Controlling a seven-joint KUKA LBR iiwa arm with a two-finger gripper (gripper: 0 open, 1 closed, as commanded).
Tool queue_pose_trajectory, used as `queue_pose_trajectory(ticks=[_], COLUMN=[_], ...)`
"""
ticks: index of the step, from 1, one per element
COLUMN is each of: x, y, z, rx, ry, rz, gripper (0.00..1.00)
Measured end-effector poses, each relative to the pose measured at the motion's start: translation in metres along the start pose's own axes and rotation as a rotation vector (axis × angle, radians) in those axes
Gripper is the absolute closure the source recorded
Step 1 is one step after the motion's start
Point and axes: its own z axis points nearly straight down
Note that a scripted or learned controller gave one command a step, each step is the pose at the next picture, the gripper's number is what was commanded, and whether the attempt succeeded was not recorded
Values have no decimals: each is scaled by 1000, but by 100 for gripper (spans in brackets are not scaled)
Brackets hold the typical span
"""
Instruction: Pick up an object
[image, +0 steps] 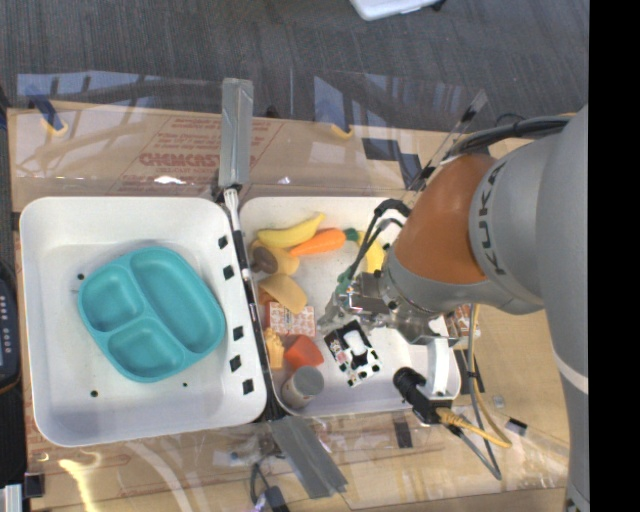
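Observation:
My gripper (351, 356) hangs low over the middle of the right bin (330, 207), its black and white tip just right of an orange-red block (302, 351). Left of it lie a small patterned box (291, 320), a tan rounded piece (284, 292) and a grey can (304, 384) near the bin's front wall. Farther back are a yellow banana (289, 233) and an orange carrot (320, 242). Nothing is visibly held. The arm's grey and orange wrist (450, 235) hides the right part of this bin.
The left bin (50, 300) holds a teal divided plate (150, 312). A brown piece (263, 260) and a small yellow piece (273, 348) sit against the wall between the bins. Cables (470, 420) trail past the right bin's front right corner.

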Motion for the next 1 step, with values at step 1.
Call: queue_pose_trajectory(ticks=[1], x=[4], y=[-2], z=[12], rx=[5], ry=[0], rz=[-112], gripper=[100])
